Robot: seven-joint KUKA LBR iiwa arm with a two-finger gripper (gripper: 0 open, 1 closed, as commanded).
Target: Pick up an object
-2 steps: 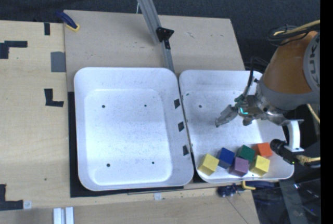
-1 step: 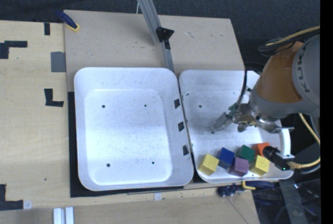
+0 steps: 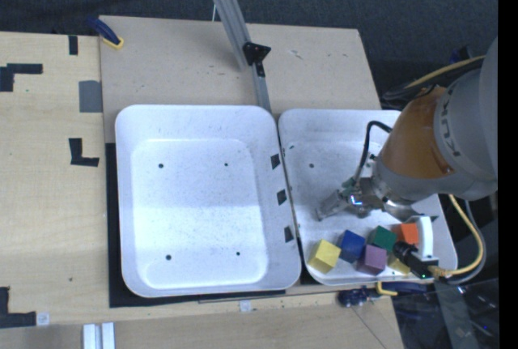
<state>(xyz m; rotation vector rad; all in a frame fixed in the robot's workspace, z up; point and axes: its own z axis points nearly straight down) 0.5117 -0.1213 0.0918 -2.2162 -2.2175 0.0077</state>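
The wooden table (image 3: pixel 202 56) carries two white bins, the left bin (image 3: pixel 194 202) and the right bin (image 3: pixel 324 145), touching side by side. My arm (image 3: pixel 437 145) reaches in from the right, tool (image 3: pixel 336 203) low over the right bin floor, fingers parted and gripping nothing. Yellow cube (image 3: pixel 326 255), blue cube (image 3: pixel 352 245), purple cube (image 3: pixel 374 258), green cube (image 3: pixel 383 239) and orange cube (image 3: pixel 409 232) cluster near the bin's front edge, apart from the tool.

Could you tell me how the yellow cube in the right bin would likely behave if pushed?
The yellow cube looks flat-faced, so it should slide rather than roll. It probably stays rigid. The blue cube beside it might get nudged.
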